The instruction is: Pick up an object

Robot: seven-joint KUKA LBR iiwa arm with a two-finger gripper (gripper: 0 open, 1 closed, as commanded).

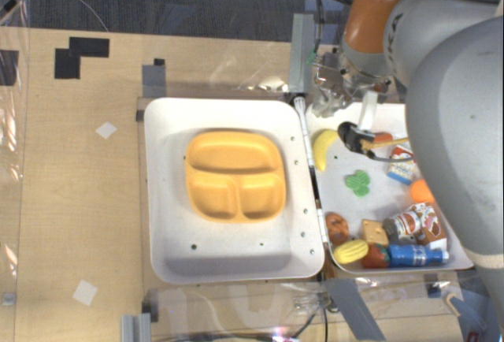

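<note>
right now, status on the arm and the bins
Gripper over right bin's far edge, nothing visibly gripped. Banana just below it. Yellow divided tray in left bin.

Yellow tray in left bin, arm over right bin

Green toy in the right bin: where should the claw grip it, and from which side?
Judging from the camera view, come straight down on the green toy and close across its narrower middle. It lies low on bare bin floor, apart from the yellow banana and the clutter along the near edge, so there seems to be room for the fingers on both sides. Its lumpy outline is too small to read finer.
</note>
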